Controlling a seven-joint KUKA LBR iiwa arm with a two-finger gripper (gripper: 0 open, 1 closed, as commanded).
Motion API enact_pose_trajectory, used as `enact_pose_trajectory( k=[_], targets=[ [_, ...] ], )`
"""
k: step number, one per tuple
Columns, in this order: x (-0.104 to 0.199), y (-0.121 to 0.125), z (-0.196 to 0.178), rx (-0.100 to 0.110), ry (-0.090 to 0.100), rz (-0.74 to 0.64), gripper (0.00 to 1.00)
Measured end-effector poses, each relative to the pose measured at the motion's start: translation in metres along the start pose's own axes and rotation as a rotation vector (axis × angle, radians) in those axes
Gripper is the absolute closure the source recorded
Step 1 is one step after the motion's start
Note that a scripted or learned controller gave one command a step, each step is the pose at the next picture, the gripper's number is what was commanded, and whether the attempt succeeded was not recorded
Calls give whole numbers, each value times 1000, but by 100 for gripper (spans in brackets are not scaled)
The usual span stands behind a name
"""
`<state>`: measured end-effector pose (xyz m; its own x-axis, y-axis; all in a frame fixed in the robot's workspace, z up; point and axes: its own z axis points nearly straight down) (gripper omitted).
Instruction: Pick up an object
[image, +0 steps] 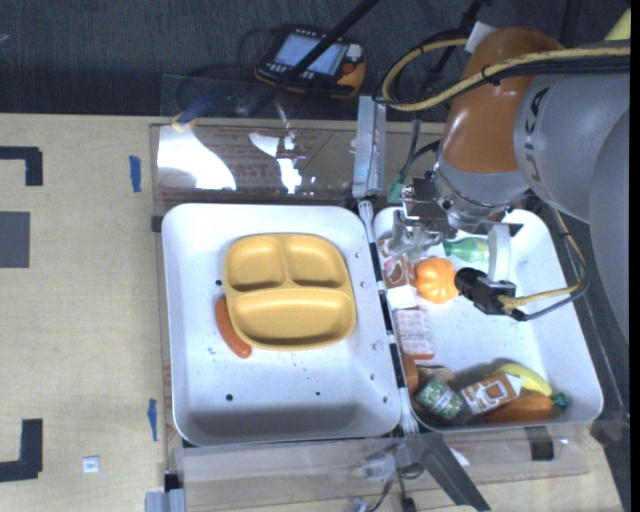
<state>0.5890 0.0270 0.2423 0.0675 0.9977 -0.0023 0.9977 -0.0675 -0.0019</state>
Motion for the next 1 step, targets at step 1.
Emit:
enact_pose_trajectory(
  k=[1],
  targets=[
    [32, 63, -115, 2, 0, 52, 100]
  ],
)
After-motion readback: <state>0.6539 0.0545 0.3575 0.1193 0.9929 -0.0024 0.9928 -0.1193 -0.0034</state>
